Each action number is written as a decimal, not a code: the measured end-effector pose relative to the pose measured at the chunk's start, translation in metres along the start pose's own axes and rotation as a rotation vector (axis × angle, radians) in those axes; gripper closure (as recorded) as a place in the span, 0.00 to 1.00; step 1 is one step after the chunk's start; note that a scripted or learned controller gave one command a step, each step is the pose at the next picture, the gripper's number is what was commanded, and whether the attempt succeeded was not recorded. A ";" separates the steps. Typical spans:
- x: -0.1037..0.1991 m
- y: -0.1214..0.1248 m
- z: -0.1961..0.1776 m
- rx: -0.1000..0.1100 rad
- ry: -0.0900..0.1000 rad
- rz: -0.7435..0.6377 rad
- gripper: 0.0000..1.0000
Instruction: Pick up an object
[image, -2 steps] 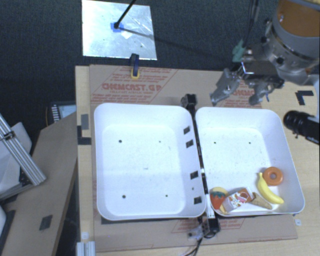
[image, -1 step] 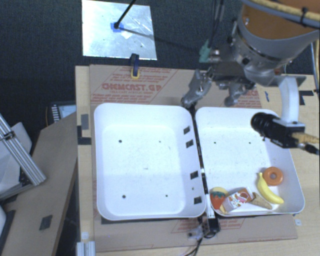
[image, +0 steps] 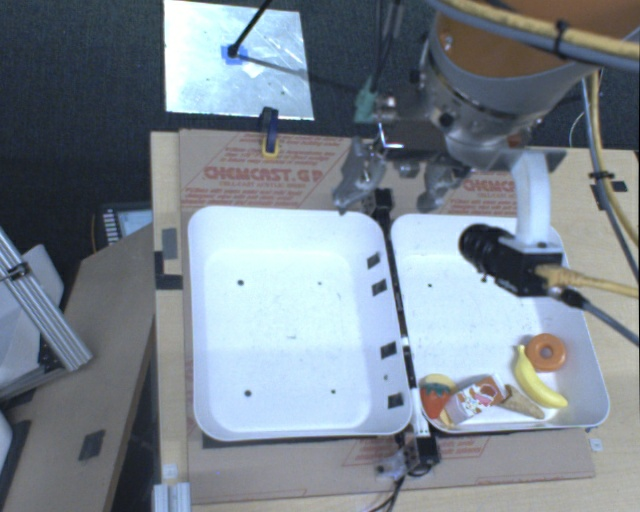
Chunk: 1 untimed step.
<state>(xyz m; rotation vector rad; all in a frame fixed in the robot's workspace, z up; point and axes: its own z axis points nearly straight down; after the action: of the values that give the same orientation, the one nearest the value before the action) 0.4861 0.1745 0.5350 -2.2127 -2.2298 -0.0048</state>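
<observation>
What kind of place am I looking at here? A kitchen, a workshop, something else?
Most likely a robotics lab bench. A robot arm hangs over two shallow white bins, the right one holding toy food such as a banana, and cables trail across the bench.

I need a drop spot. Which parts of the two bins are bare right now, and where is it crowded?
The left bin is bare wall to wall. In the right bin, the stretch by the divider is open. Its near-right corner is crowded: banana, orange ring, packet, tomato-like piece.

Two bins side by side – banana (image: 537, 379), donut (image: 546, 350) and snack packet (image: 474, 398) all bunched in the right bin's (image: 440, 300) near corner, gripper (image: 393, 190) hanging behind both.
</observation>
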 end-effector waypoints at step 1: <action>0.027 0.000 0.000 0.000 0.000 0.001 0.00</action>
<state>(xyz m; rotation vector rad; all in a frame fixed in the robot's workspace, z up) 0.4862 0.2016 0.5350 -2.2133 -2.2293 -0.0048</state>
